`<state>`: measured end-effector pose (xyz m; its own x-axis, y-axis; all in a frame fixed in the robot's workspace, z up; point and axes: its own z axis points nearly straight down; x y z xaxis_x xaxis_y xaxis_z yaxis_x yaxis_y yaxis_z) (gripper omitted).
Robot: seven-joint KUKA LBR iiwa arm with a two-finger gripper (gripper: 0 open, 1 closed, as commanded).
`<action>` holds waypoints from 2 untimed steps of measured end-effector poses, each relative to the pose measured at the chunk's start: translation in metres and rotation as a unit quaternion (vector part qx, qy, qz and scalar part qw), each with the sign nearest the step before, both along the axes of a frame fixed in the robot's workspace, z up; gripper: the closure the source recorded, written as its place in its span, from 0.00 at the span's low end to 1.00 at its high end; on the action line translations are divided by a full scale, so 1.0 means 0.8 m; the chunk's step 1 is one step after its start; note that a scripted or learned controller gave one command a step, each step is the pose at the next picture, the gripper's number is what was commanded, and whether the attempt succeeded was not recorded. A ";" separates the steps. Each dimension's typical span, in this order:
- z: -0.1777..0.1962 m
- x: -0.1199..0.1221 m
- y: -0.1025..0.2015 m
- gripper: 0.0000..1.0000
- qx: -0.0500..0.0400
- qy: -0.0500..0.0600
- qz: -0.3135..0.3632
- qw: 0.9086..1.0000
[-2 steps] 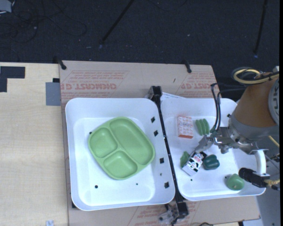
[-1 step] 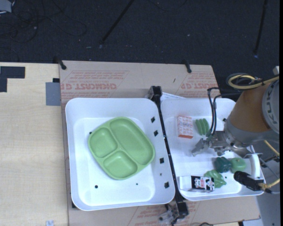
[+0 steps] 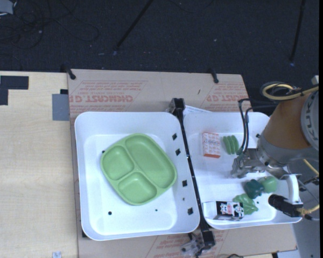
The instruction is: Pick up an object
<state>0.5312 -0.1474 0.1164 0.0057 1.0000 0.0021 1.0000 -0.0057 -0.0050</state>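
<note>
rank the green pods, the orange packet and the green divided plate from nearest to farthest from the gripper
1. Green pods, right bin, just up and left of the gripper.
2. Orange packet, right bin, left of the pods.
3. Green divided plate, left bin, across the divider.

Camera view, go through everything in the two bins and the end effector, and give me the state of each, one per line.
Green divided plate: lying flat and upright in the left bin, compartments bare.
Orange-and-white packet: lying flat in the right bin.
Light green item: lying beside the packet.
Dark teal toy: resting on the bin floor, not lifted.
Black-and-white carton: lying on its side at the near rim.
End effector: low inside the right bin, nothing visibly between its fingers.
</note>
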 end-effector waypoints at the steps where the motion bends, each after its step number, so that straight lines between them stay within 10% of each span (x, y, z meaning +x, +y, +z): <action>1: 0.054 0.006 -0.003 1.00 -0.001 -0.003 0.003 1.000; 2: 0.110 -0.001 -0.001 1.00 -0.001 -0.003 0.004 1.000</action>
<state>0.5304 -0.1478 0.2043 -0.0014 1.0000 0.0000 1.0000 0.0014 0.0016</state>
